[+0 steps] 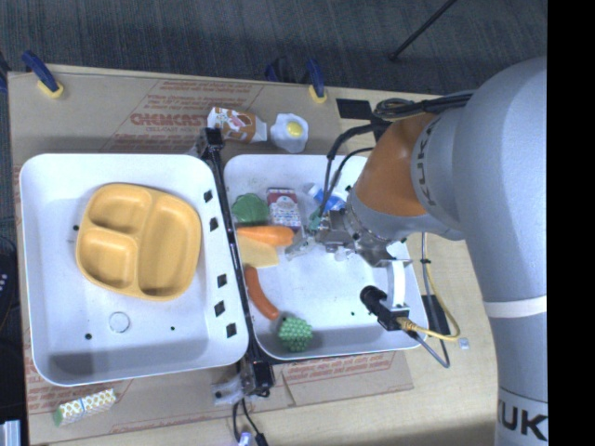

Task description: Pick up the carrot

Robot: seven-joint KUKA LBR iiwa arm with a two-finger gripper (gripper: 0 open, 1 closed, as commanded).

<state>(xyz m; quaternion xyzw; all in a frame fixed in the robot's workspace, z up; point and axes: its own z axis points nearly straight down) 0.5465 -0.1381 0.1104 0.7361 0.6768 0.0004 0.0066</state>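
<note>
Here the carrot [265, 235] lies on a yellow block [260, 255] beside green broccoli [248, 209]; fingers [299, 241] state unclear.

You saw a dark grey carpet floor [186, 12] at the top. A thin dark pole [437, 17] slanted across it. Brown cardboard [167, 105] with red print covered the bench. 2 blue clamps [42, 72] [314, 77] held its top edge. The light was soft and even.

Glossy plastic yellow tray [138, 240], smooth white bins [56, 277], seemingly matt carrot [265, 235]
</note>
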